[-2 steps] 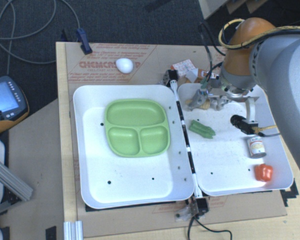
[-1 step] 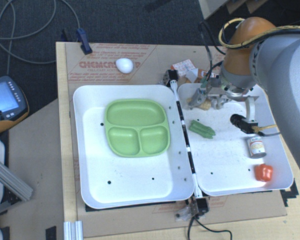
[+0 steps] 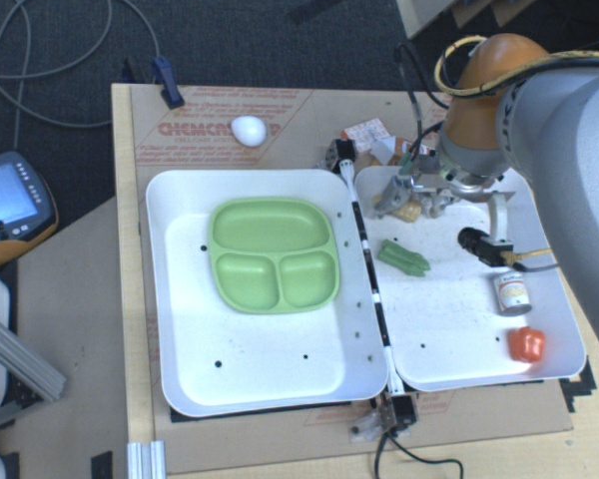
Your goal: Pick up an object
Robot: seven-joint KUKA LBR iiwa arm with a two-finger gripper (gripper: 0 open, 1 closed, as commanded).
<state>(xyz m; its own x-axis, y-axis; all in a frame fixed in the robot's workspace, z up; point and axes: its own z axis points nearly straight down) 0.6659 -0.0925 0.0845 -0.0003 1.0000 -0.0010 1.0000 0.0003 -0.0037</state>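
Gripper (image 3: 411, 194) sits low over the far left corner of the right bin (image 3: 449, 332), wrist angled in from the right. A small tan object (image 3: 409, 211) lies directly beneath it, touching or nearly so. Whether the grip is open or closed I cannot tell, since the wrist body hides it; no hold confirmed.

The tan object is the likely target. It is tucked close to the bin's corner walls, which probably explains the steep approach and leaves little room to straddle it.

Other candidates in the right bin:
- green toy vegetable (image 3: 403, 258), near the dividing wall
- small jar (image 3: 512, 293), upright
- orange toy (image 3: 526, 344), near the front right corner

All lie well apart.

Left bin (image 3: 260, 362) carries a green divided plate (image 3: 275, 252). A white egg (image 3: 248, 130) rests on the bench outside the bins.
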